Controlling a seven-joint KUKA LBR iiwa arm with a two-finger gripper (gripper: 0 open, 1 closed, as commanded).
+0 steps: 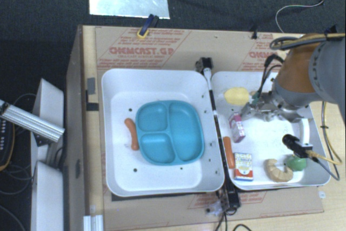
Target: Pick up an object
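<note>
Pink packet [237, 128], label unreadable, lies beside the end effector [252, 110], whose grip state I cannot tell

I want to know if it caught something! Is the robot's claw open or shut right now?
Gripper: cannot be told. It sits low in the right bin, beside the yellow lemon and the small pink packet.

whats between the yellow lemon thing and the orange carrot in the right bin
In the camera view, a small pink and white packet lies on the bin floor between the yellow lemon and the orange carrot at the right bin's left wall.
</note>
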